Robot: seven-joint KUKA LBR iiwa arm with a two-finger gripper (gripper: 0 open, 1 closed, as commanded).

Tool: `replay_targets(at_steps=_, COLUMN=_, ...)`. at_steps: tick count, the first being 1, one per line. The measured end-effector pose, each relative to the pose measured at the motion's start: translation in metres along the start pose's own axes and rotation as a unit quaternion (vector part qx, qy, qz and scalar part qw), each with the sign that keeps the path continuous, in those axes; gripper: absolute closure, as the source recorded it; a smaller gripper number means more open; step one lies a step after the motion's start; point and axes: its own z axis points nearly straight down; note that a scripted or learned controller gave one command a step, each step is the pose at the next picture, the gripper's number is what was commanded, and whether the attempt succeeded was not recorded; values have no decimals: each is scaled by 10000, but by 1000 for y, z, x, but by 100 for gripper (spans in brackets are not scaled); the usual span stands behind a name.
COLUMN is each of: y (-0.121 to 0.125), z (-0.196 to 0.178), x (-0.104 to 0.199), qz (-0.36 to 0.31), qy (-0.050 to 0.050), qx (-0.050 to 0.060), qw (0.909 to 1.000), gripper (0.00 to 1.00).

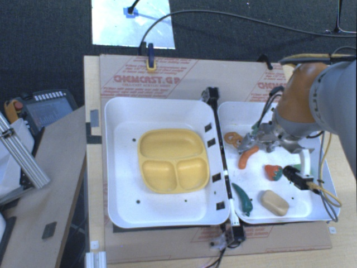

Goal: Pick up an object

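Tan bread-like piece (274, 202) sat nearest me, front of right bin (312, 210), green pepper (243, 199) beside it. End effector (249, 143) was low over orange carrot-like item (247, 157), near orange ring (232, 139); red piece (273, 172) close by. I could not tell end effector's state. My judgement: centre over carrot, straddle its narrow width, descend straight, avoid ring. Yellow tray (171, 161) sat in left bin (120, 149).

Your bench (92, 149) carries a printed cardboard sheet (184, 74) across mid-frame; on it sit two white bins side by side, the left bin (120, 166) at centre and the right bin (231, 113) touching it at centre right
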Motion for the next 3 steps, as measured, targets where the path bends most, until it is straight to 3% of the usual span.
replay_targets(at_steps=1, y=1, z=-13, x=0, qz=2, qy=-4, qx=-19, qw=10000, gripper=100)
replay_targets(at_steps=3, y=5, z=-140, x=2, qz=-17, qy=-9, qx=-49, qw=10000, gripper=100)
